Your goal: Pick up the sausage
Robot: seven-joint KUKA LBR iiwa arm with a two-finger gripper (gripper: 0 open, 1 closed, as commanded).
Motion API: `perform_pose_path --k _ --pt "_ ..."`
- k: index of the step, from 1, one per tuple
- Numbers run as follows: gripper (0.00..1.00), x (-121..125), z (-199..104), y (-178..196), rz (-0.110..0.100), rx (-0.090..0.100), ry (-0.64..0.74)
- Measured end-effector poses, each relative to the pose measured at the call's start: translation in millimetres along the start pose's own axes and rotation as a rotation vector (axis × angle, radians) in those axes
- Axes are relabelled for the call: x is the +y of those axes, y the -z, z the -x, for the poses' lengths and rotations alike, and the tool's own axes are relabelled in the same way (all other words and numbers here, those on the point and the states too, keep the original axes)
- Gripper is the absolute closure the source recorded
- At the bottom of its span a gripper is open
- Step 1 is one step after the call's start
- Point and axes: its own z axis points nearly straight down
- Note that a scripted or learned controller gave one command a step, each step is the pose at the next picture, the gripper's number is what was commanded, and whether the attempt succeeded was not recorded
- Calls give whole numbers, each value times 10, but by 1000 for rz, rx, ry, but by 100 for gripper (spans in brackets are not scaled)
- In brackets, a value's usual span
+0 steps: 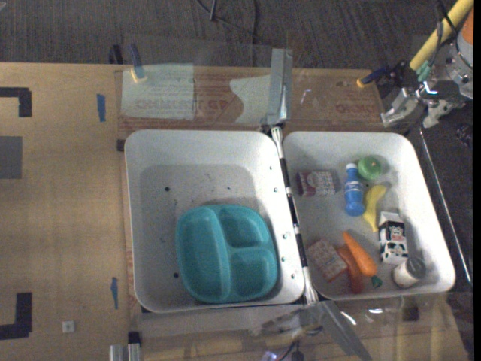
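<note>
Nearest the lens, at the lower edge, the front rim of the left bin (218, 305) is seen, resting on a wooden bench (60, 224). On the bench's left part, black tape marks (16, 100) and short blue tape strips (101, 107) are found. Behind the left bin a clear plastic sheet (188, 89) is laid flat on the wood. Inside this bin a teal divided plate (225, 253) is placed, towards the front and right of the floor; dark specks are scattered on the bare white floor around it.

The right bin (432, 224) is set just beside the left one, the two rims touching along the middle. At its left side a small brown and white packet (316, 183) is seen near the back, and a brown speckled block (325, 258) near the front. The sausage (351, 268), reddish brown, is laid at the front of the right bin, between that block and a carrot (361, 253), against which it is pressed. Further back, a blue bottle (352, 189) is laid beside a banana (373, 205), with a green round object (370, 168) behind them. Right of the carrot a small cow-patterned carton (391, 239) is stood, and a white cup (408, 271) is placed in the front right corner.

The gripper (406, 105) is held above the bench beyond the back right corner of the right bin, well apart from the sausage. Whether it is released or clenched cannot be told.
</note>
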Motion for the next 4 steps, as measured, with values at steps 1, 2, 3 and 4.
perform_pose_path --k 1,2,3,4 --pt "0 -567 189 -1134 -3 1 -343" --pt "0 -202 135 -718 2 -1 -354" --pt "0 -999 116 -1437 -3 1 -524" --pt "0 -1734 -9 -1877 3 7 -528"
